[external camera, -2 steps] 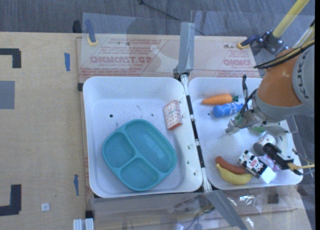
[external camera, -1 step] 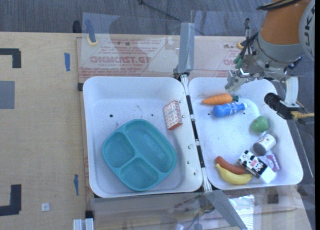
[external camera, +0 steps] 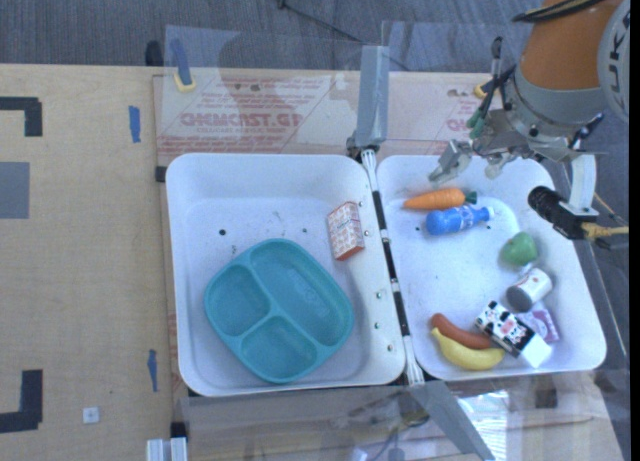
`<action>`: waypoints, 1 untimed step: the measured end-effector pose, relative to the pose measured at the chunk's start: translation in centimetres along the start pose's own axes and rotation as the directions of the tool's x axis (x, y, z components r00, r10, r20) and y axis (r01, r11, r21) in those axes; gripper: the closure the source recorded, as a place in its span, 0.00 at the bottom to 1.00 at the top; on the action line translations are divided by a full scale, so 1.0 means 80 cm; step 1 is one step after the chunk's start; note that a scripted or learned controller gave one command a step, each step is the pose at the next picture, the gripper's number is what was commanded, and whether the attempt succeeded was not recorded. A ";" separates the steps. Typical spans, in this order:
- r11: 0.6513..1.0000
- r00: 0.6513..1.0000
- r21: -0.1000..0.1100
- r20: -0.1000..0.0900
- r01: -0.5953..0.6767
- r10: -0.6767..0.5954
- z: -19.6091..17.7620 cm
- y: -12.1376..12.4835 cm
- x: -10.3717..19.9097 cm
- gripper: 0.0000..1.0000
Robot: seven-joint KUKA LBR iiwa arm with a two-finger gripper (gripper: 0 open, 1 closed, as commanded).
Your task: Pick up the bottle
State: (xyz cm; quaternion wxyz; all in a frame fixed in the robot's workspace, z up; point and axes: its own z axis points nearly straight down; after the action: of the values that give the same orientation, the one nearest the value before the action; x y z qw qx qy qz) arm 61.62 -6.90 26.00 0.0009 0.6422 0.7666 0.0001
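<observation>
Looking for the Blue Bottle

Look at the right bin (external camera: 580, 344), operator. You can see the blue bottle (external camera: 457, 218) lying on its side at about 11 o'clock in that bin. Its cap end points to 3 o'clock. An orange carrot (external camera: 436, 199) lies just beside it, on the 12 o'clock side, and the two look like they touch.

The gripper (external camera: 456, 161) hangs at 12 o'clock from the carrot, over the bin's top rim. It is near the bottle but apart from it. You can see nothing between its fingers, and they look spread apart.

At 3 o'clock from the bottle you find a green ball shape (external camera: 519, 248). Below that is a small white cup (external camera: 530, 286) tipped over. At 6 o'clock in the bin sit a yellow banana (external camera: 465, 352) and a red sausage (external camera: 458, 330), side by side. A black and white box (external camera: 506, 327) rests just beside them at 3 o'clock.

The left bin (external camera: 190, 199) holds a teal plate (external camera: 278, 309) with three parts. A little red and white box (external camera: 345, 230) lies at 1 o'clock from the plate.
</observation>
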 end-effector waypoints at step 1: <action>1.000 1.000 0.001 -0.001 0.027 -0.027 0.095 -0.045 -0.011 0.00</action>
State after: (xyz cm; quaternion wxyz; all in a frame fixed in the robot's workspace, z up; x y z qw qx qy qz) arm 58.26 -8.40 18.43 0.0001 0.6317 0.7752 0.0001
